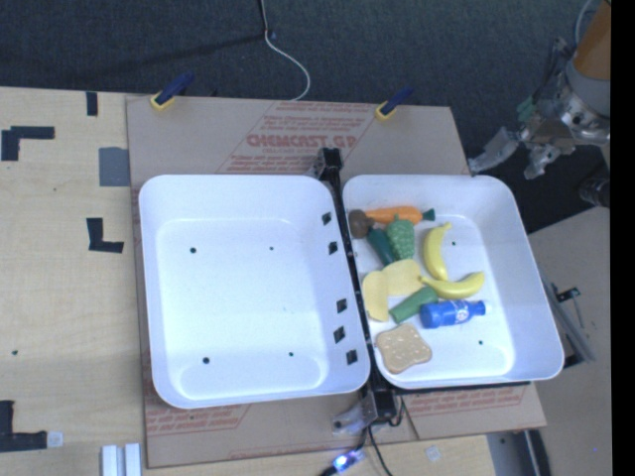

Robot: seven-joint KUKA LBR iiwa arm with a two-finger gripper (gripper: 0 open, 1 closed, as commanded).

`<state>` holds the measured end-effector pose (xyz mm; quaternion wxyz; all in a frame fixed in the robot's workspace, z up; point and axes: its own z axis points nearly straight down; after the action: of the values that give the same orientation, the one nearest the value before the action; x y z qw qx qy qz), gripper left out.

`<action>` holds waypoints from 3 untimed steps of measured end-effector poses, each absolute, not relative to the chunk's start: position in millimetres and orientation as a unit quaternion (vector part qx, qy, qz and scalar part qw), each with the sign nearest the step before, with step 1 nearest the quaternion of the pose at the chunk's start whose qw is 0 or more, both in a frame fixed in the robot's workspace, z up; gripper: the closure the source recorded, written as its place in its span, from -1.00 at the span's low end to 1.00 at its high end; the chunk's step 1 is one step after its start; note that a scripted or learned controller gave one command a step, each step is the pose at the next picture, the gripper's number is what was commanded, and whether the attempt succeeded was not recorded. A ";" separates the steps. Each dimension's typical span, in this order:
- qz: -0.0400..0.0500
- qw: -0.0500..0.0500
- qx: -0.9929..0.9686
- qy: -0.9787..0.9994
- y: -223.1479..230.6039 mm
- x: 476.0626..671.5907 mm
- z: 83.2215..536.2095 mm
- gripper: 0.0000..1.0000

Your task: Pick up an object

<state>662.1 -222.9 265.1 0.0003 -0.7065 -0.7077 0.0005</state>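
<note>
- The gripper (529,147) hangs off the far right of the bench, beyond the far-right corner of the right bin (526,266), over dark floor; its two metal fingers are spread apart with nothing between them.
- Above it shows the arm's (595,53) rounded grey casing and orange band.
- The right bin is a shallow white tray of smooth plastic with rounded corners; all the objects lie in its left half.
- A curved yellow banana (438,249) lies near the middle, with a second, shorter banana (458,286) touching its near end.
- A slim orange carrot (392,214) lies along the far side, beside a bumpy dark green vegetable (397,238).
- A flat pale yellow piece (389,284) with a rounded outline lies near the divider, a green stick-like piece (411,305) across its near edge.
- A blue bottle (451,312) lies on its side, cap to the right.
- A tan slice of bread (403,347), speckled, rests at the near-left corner.
- The left bin (159,266) is the same smooth white shell.
- Both sit on brown cardboard (288,137) with red print.
</note>
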 end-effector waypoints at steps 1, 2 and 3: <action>0.004 0.006 -0.706 -0.708 -221.7 664.7 79.8 -1.00; 0.006 0.002 -0.705 -0.709 -161.5 666.3 84.4 -1.00; 0.002 0.001 -0.706 -0.708 -114.2 633.3 84.3 -1.00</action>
<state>633.3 -114.2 84.3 0.0012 -0.7060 -0.7082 0.0016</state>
